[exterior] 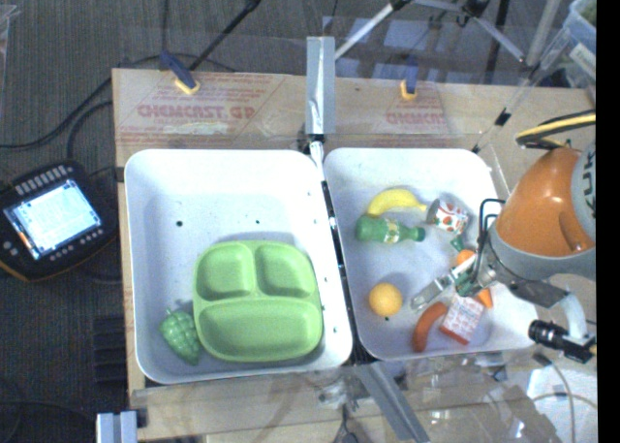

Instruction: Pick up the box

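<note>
The box (pixel 463 319), a small red-and-white carton, is lying in the right bin (pixel 407 162) near its front right corner, its long axis running roughly from the bin's back toward its front with a slight tilt. An orange sausage-like piece (pixel 426 327) is lying just beside it on the left. The end effector (pixel 455 281) is hanging just above the box's upper end; how it is set cannot be told. An orange ball (pixel 386 300), a green bottle (pixel 387 231) and a banana (pixel 395 201) are sitting farther left. In the left bin (pixel 155 189), a green divided tray (pixel 258 301) is resting.
</note>
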`<action>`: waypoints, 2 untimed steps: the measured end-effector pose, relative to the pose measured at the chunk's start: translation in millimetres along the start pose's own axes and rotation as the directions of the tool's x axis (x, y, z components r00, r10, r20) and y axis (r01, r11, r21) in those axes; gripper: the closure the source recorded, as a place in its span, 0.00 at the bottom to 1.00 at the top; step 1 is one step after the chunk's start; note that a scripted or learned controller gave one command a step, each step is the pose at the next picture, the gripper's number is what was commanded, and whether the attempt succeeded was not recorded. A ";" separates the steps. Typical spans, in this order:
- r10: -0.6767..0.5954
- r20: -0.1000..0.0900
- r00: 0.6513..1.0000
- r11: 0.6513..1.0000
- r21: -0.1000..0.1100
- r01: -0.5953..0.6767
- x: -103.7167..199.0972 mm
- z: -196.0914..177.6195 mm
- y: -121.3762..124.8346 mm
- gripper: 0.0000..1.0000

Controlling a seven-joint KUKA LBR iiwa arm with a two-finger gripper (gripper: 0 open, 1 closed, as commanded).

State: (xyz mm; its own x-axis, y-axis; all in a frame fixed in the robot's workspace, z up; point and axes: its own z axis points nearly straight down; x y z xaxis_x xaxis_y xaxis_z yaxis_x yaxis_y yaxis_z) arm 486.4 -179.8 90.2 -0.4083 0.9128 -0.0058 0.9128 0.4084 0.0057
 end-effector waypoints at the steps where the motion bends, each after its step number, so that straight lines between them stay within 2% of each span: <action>1: 0.030 -0.007 1.000 1.000 0.007 -0.030 29.2 -18.2 92.5 0.00; 2: 0.280 0.000 0.960 0.960 -0.001 -0.280 0.5 2.1 151.4 0.00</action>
State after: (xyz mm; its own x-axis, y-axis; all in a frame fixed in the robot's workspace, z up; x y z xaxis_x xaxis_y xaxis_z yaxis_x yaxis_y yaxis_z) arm 624.5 -117.5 89.0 -0.1359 0.9907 -0.0044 0.9907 0.1360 0.0080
